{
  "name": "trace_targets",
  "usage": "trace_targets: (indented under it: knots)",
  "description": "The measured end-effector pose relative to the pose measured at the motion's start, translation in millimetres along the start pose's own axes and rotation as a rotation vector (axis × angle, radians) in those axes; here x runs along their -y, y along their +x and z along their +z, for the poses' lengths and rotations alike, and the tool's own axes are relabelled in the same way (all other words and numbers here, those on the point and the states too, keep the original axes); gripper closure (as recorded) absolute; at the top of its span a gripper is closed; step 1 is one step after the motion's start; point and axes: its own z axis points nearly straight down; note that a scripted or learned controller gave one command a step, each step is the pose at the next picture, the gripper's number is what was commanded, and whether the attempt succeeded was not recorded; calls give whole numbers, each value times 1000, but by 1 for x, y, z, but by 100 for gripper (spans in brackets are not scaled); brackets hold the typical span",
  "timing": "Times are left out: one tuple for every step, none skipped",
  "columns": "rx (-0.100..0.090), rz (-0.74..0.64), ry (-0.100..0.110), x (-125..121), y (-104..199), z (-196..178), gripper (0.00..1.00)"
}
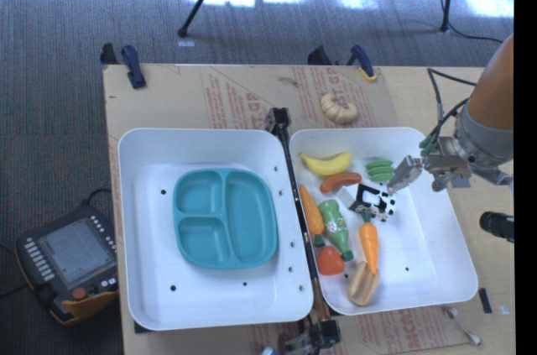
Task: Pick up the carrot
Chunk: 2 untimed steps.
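Note:
The carrot [369, 244], orange with a green top, lies lengthwise in the middle of the right bin [436, 261], its top pointing toward a black-and-white toy [372, 202]. My gripper [422, 176] hovers over the bin's upper right part, up and to the right of the carrot and apart from it. Its fingers [404, 174] are spread open with nothing between them.
Around the carrot lie a green bottle [336, 229], a red vegetable [330, 261], a bread roll [362, 284], a long orange piece [311, 211], a sausage [339, 181], a banana [326, 163] and a green pod [379, 169]. The left bin holds a teal divided plate [225, 217]. A garlic-like toy [339, 107] sits on the bench behind.

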Motion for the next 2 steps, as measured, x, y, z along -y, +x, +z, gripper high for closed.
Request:
trace_targets:
  knots:
    - [-1,-102,3,38,24,130,0]
    - [0,73,1,32,49,142,0]
